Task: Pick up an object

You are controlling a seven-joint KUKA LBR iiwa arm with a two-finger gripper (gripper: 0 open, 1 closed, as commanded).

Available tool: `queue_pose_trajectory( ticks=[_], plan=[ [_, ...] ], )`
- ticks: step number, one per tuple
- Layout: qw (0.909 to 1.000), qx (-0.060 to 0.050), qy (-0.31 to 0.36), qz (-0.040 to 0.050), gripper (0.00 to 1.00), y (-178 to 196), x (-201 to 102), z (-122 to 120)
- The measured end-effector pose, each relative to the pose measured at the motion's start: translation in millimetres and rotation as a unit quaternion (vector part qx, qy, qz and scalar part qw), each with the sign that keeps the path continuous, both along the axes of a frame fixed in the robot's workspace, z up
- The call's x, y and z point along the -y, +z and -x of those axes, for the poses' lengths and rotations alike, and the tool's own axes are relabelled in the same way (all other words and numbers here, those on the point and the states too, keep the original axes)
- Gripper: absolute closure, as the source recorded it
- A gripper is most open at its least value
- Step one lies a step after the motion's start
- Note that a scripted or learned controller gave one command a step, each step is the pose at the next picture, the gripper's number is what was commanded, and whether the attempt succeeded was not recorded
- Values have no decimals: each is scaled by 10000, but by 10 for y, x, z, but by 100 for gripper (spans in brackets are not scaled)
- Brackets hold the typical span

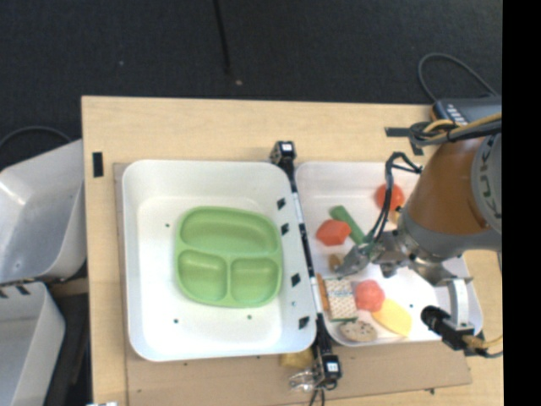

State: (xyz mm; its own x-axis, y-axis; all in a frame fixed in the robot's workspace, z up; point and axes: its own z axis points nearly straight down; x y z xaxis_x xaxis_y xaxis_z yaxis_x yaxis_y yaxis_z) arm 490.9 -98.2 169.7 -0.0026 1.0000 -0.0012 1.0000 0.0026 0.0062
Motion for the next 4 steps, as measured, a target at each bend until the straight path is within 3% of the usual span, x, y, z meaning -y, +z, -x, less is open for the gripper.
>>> queue_pose_trajectory(
  ticks=[1,2,3,4],
  plan=[
    [10000,-23,-24,-22,0,-692,216,1],
    [10000,27,-52,-20,100,-541,212,-30],
    [10000,18,42,-11,100,362,-706,-269],
    [10000,0,-31,8,100,1029,-126,13]
  ],
)
